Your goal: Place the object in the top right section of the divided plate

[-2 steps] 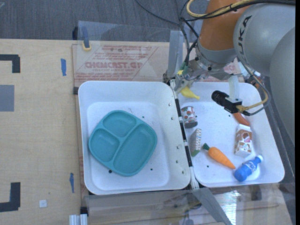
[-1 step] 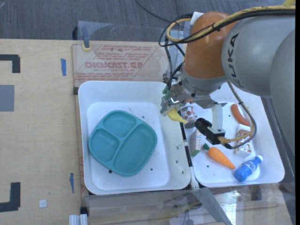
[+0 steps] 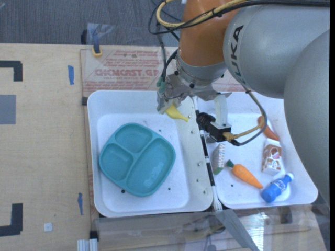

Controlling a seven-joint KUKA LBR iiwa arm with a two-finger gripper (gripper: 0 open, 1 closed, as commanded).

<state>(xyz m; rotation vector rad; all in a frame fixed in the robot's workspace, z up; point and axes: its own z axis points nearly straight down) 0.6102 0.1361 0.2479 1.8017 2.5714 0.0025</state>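
Note:
A teal divided plate (image 3: pixel 137 158) lies tilted in the left bin (image 3: pixel 104 106), with three sections. My gripper (image 3: pixel 168 104) hangs over the upper right part of that bin, just beyond the plate's top right corner. A small yellow object (image 3: pixel 177 114), shaped like a banana, shows right under the fingers, and the gripper looks shut on it. The arm's orange band and grey body hide much of the right bin's back.
The right bin (image 3: pixel 301 190) holds an orange carrot (image 3: pixel 246 175), a blue bottle (image 3: pixel 276 187), a small white and brown carton (image 3: pixel 271 158) and an orange item (image 3: pixel 267 128) partly under the arm. A ridge (image 3: pixel 201 161) divides the two bins.

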